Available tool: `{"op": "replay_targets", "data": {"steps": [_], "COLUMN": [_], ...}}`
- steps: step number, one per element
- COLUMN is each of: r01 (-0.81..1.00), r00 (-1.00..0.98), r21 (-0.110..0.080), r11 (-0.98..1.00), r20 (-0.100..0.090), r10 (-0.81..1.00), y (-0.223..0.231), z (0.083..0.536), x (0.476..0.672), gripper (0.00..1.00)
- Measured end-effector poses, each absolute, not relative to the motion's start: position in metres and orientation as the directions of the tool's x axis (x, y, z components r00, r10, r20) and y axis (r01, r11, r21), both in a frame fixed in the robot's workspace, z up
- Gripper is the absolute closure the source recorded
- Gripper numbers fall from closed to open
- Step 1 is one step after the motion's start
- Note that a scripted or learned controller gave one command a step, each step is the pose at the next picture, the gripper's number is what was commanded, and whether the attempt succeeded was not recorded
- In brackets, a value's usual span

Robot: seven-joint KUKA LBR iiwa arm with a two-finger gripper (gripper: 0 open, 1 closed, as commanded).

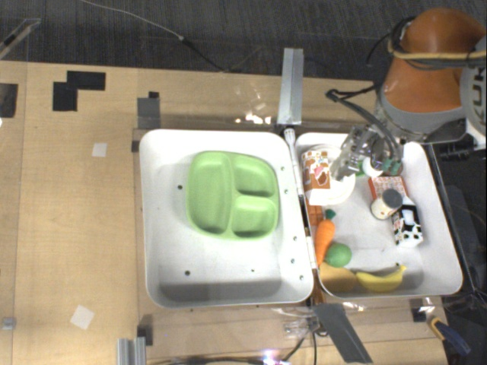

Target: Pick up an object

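From the upper right of the frame the arm (pixel 430 59) slants down into the right bin (pixel 441 226), its tool (pixel 364 154) hanging beside a carton (pixel 317 167), finger spread indiscernible.

The gripper (pixel 364 152) hides part of the red carton (pixel 386 185) beneath it.

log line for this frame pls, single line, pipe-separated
task: pick up an object | gripper: over right bin, upper left, grasp unconfirmed | right bin: carrot, banana, green ball | left bin: green tray
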State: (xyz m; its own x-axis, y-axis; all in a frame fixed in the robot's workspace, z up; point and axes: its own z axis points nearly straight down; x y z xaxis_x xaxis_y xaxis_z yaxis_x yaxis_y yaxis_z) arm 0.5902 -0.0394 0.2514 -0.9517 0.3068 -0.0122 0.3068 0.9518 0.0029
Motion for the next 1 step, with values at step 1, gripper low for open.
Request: {"op": "replay_targets", "data": {"steps": [1], "r01": [0.378], "r00": [-0.926], "r21": [0.0], "r11": [0.926], "r20": [-0.008], "r10": [0.378], "y": [-0.1091], "z": [0.2596], "x": [0.4874], "gripper": [1.0]}}
